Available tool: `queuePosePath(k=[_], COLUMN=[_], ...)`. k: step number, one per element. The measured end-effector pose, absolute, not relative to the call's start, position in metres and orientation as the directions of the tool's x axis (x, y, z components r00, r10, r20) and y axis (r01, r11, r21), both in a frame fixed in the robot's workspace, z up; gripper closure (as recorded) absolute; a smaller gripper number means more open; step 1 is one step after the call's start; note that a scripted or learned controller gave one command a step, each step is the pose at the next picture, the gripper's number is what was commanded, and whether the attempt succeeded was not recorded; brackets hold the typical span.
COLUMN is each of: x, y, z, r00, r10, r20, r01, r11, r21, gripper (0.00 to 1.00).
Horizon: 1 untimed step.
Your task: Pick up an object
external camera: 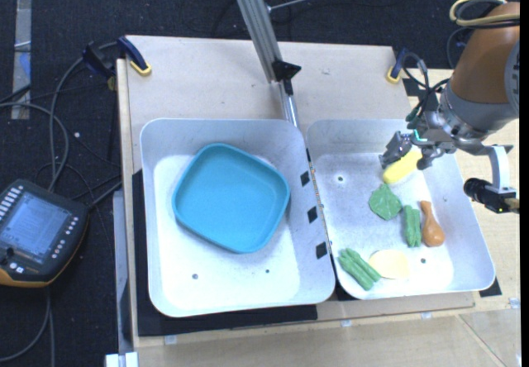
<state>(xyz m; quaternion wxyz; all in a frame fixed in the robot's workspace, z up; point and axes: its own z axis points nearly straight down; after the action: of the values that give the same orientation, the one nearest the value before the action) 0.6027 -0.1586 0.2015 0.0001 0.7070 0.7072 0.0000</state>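
My tool (407, 157) is over the far part of the right bin (463, 278), arm (483, 68) coming in from the right. A yellow piece (401, 170) sits between the fingers, dark fingertips either side of it at its far end, so I read the tool as clamped on the yellow piece. The piece is tilted, its near-left end poking out below the tool. I can't tell whether it's lifted clear of the bin floor or touching it.

Rest of the right bin, all nearer than the tool:
- green leafy piece (384, 202), just near-left of the yellow piece, apart from it
- dark green pod (411, 226), upright-ish in view, right of the leafy piece
- orange-brown piece (431, 225), just beside the pod on its right, looks touching or nearly so
- pale yellow disc (390, 264), near edge of the bin
- green bean cluster (358, 267), just left of the disc, by the bin's left wall

Left bin (157, 274) holds a blue square plate (231, 197), roughly centred, rotated a bit.

Both bins sit side by side on the surface (207, 80). Grey metal strut (256, 10) runs from the far side down to the seam between the bins. Pendant (33, 229) lies on the floor, left of the surface.
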Motion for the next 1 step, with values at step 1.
queuePosePath(k=[1], x=[0.6027], y=[-0.1586], z=[0.2015], r00=[0.0], r10=[1.0], r20=[0.0], r01=[1.0], r11=[0.0], r21=[0.0], gripper=[0.0])
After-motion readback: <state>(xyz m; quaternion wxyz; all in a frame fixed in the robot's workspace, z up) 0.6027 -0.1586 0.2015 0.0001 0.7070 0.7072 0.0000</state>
